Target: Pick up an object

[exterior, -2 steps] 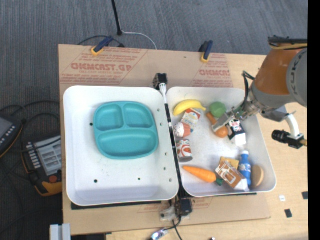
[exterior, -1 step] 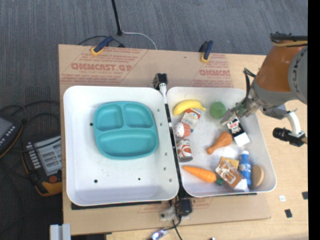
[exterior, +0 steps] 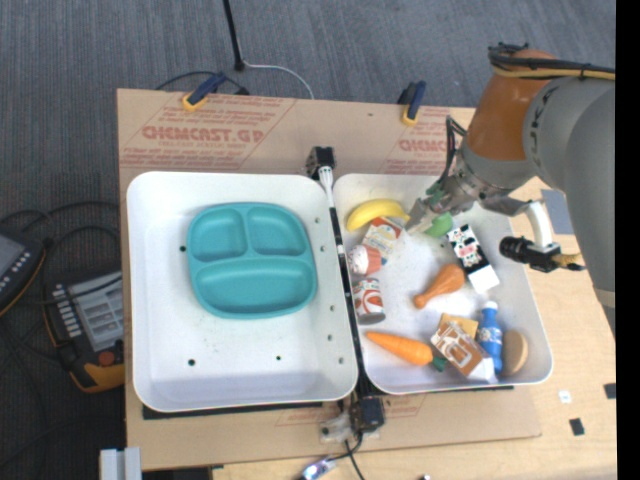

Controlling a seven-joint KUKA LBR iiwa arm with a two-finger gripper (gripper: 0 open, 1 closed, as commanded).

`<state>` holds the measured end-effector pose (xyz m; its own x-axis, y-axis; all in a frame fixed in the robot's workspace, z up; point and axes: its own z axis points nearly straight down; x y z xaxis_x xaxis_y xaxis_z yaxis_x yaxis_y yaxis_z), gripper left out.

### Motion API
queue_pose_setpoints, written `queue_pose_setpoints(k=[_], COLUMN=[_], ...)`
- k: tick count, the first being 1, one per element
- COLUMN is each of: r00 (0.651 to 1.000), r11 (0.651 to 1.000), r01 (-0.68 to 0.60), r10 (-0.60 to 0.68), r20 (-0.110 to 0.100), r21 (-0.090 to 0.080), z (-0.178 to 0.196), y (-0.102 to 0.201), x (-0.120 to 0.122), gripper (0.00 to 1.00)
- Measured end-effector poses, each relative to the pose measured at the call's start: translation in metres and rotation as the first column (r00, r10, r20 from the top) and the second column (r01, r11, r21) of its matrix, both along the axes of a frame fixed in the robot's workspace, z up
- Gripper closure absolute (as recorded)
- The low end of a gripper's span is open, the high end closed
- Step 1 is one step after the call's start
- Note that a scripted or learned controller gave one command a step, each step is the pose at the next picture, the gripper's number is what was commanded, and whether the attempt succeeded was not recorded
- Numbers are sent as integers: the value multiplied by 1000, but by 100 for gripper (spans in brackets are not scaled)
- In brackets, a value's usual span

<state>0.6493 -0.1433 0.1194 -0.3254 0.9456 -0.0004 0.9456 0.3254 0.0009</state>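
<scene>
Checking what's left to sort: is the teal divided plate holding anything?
Empty. The teal divided plate shows three bare compartments; it lies flat in the left white bin.

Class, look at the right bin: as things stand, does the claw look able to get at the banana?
Probably yes. The claw hangs over the right bin, just right of the banana. Nothing lies on the banana, though a small carton crowds its lower edge.

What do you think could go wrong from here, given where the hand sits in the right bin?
The hand is low among tightly packed items, so it may close on the edge of the banana or the small carton beside it and slip off. It might also nudge the black-and-white box against the bin wall and clamp nothing.
</scene>
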Motion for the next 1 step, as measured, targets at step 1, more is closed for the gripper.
queue_pose_setpoints(k=[1], r00=[987], r11=[987], r01=[163], r10=[-163], r20=[-1], r21=[-1], z=[106], y=[2], x=[-108], gripper=[100])
